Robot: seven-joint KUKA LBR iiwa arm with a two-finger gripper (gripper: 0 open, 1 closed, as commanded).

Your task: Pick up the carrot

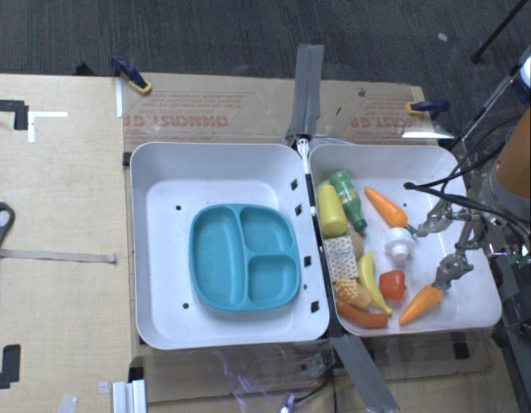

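Observation:
Two orange carrots lie in the right bin (472,317). One carrot (385,206) sits near the bin's middle, next to a green bottle (347,198). The other carrot (420,305) lies by the front wall, pointing down-left. My gripper (443,248) hangs over the right part of that bin. Its fingers are open, with one fingertip (431,223) toward the upper carrot and the other (448,273) just above the lower carrot's thick end. Between them there is only the bin floor.
The right bin also holds a yellow bottle (330,211), a cracker packet (340,257), a banana (368,277), corn (351,292), a red sausage (361,317), a tomato (392,284) and a white knob (398,248). In the left bin (153,231) is a teal divided plate (245,255).

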